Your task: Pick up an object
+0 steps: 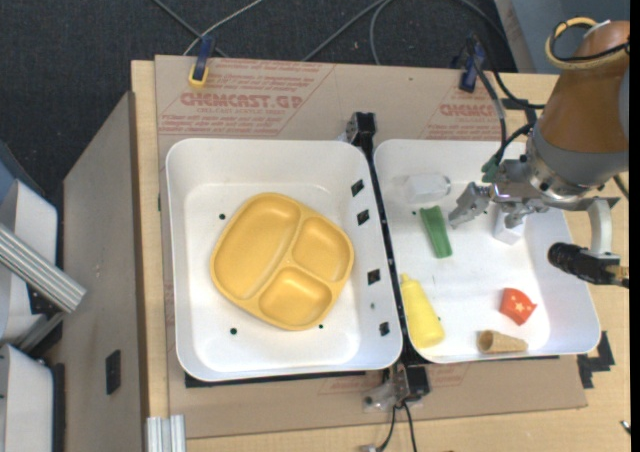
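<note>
Pincer seemingly spread, gripping nothing, just right of green block; bare bin floor below block.

Open floor btwn green block, red piece

We see two white bins side by side; the left bin has a yellow tray with three parts in it; both sit on a brown board with red writing; a blue clip grips its top edge.

Probably lab: clamped bench, cables
</note>
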`<state>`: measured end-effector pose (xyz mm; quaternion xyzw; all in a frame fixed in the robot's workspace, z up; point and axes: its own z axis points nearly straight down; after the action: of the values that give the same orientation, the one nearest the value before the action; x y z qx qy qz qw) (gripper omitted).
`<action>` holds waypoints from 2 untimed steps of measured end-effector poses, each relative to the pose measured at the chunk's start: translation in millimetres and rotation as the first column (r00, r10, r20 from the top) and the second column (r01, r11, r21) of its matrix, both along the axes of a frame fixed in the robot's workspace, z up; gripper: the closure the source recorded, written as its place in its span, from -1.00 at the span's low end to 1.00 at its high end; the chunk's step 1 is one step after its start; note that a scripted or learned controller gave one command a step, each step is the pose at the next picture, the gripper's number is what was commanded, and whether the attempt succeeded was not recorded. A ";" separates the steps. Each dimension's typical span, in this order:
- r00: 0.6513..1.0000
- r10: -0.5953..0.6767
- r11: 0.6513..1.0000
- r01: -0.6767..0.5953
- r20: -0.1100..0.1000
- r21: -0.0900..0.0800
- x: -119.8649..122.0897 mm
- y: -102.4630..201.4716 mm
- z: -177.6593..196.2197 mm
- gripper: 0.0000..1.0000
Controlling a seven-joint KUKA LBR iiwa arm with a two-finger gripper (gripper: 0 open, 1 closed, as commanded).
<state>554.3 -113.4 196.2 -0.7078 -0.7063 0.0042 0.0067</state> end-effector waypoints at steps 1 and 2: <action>1.000 0.003 1.000 -0.003 0.014 -0.002 3.1 0.2 7.1 -1.00; 1.000 0.003 1.000 -0.003 0.009 -0.001 12.1 3.2 -48.8 -1.00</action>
<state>566.4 -110.2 147.4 -0.7069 -0.7073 0.0014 0.0032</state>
